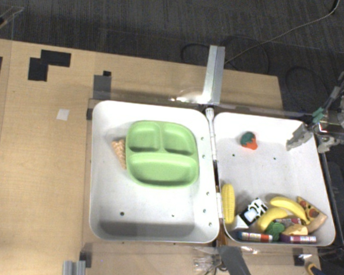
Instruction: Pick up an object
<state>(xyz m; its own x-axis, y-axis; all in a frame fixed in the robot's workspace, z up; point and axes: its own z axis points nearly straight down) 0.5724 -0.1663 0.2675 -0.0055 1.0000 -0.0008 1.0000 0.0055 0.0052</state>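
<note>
My gripper (pixel 306 147) hangs over the far right corner of the right bin (pixel 276 172), open with only bare bin floor between its fingers. A small red and green strawberry toy (pixel 249 140) lies alone on the floor to its left, well apart from it. In the bin's near corner lies a heap: a yellow corn cob (pixel 228 203), two bananas (pixel 283 211), a black and white piece (pixel 253 211), a green piece (pixel 274 228), a brown wedge (pixel 312 211) and coloured markers (pixel 277 237).
The left bin (pixel 104 206) holds a green divided plate (pixel 162 154) with a tan waffle-like piece (pixel 119 152) at its left side. A metal post (pixel 215 72) stands behind the wall between the two bins. Cables run over the dark floor at the back.
</note>
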